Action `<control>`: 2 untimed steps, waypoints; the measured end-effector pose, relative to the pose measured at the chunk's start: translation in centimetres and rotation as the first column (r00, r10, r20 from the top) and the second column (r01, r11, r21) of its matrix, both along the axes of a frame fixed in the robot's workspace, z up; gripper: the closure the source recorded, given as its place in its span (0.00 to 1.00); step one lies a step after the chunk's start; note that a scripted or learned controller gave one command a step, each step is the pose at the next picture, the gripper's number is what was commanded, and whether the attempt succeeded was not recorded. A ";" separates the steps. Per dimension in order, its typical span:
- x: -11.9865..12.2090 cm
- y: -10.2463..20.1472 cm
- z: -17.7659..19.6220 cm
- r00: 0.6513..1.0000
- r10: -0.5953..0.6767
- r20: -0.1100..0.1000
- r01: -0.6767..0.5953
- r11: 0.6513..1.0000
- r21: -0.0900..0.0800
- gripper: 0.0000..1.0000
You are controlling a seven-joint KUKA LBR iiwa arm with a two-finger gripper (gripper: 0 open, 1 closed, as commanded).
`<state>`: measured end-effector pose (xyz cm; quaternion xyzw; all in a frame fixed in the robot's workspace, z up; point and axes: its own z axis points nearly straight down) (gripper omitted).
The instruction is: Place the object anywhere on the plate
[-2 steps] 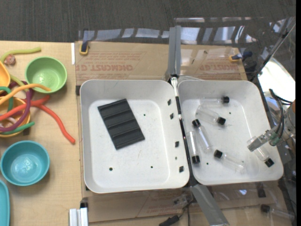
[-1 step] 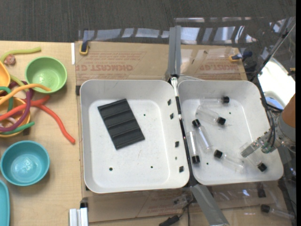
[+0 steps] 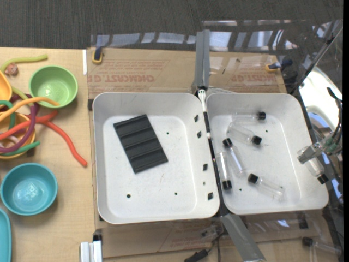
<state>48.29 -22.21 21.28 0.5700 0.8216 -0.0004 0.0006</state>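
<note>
Sitting at the right bin's (image 3: pixel 294 105) edge, two-finger metal gripper (image 3: pixel 311 154), maybe open, can't tell, clear black-capped plastic tubes (image 3: pixel 235 160) inside, ribbed black rectangular plate (image 3: pixel 140 143) left.

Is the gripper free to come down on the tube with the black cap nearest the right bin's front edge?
Probably yes. The tube lies flat, apart from the other tubes, nothing over it, and the gripper sits just beyond the right bin's right rim.
</note>
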 end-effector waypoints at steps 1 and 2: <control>-0.5 0.0 -6.4 0.988 0.155 -0.002 -0.155 0.988 0.002 1.00; -0.5 0.2 -12.0 0.962 0.272 0.000 -0.272 0.962 0.003 1.00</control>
